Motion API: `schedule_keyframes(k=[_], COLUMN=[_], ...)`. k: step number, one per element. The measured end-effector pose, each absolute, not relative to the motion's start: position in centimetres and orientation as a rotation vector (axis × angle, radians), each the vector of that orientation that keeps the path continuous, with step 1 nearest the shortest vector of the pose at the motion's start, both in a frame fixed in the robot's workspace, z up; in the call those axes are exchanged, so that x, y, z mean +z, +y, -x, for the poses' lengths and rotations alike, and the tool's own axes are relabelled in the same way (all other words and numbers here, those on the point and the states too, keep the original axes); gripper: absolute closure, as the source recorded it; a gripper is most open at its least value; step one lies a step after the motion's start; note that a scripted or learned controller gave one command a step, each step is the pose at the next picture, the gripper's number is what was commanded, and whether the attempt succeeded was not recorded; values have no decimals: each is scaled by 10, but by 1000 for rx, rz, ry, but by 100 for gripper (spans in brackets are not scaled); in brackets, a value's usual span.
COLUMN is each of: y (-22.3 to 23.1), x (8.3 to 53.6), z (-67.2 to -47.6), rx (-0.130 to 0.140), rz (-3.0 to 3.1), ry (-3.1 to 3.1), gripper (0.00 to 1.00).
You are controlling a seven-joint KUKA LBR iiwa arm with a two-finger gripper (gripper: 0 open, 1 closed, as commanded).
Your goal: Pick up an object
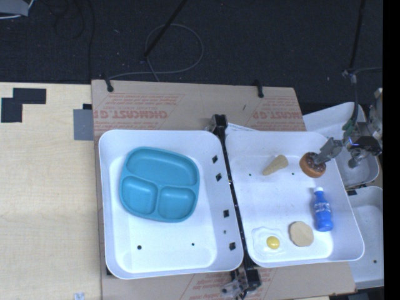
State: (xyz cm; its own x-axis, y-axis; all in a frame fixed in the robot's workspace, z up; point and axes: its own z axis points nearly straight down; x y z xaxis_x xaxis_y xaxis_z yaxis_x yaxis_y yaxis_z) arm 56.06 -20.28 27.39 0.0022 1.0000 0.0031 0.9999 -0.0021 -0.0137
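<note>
Approach stage: the gripper (pixel 338 149), finger state indiscernible, hovers beside the brown doughnut (pixel 310 165) in the right bin (pixel 294 144); next, descend squarely over it.

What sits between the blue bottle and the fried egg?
In the camera view, a tan round cookie lies between the blue bottle and the fried egg.

The cardboard sheet (pixel 187 108) bears upside-down red "CHEMCRAFT" lettering, partly legible.

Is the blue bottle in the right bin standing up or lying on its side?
Lying on its side. The blue bottle rests flat on the right bin floor, white cap pointing toward the far rim, its full length visible.
</note>
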Motion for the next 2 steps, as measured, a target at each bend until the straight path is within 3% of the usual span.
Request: schedule_keyframes(k=[1, 2], y=[-203, -194], x=[281, 231], z=[-563, -557], rx=[2, 6], rz=[2220, 2217], ry=[-2220, -2216], gripper=[0, 0])
